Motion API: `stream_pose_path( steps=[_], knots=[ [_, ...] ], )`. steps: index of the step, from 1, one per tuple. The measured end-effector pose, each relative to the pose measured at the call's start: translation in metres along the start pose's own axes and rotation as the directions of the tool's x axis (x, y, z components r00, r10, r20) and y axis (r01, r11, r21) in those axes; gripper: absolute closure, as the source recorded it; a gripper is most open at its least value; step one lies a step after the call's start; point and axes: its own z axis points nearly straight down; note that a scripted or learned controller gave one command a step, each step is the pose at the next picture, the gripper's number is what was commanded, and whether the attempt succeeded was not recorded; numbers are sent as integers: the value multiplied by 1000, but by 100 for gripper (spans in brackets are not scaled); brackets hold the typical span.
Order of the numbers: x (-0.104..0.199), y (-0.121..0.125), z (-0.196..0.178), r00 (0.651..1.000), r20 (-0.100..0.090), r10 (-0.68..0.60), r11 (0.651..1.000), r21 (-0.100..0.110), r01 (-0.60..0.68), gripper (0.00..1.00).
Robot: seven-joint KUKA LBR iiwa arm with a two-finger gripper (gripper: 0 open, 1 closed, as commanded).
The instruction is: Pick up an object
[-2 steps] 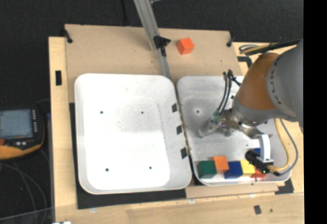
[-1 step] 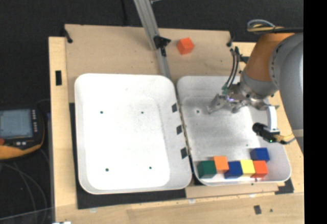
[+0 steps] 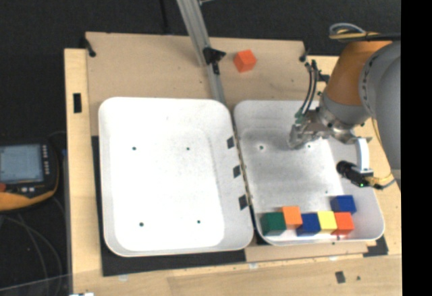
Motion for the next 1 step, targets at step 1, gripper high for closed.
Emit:
stream_pose_path(
  steps=[1],
  knots=[
    [-29, -2, 12, 1000, -2, 17, 1000, 1, -17, 100]
  ],
)
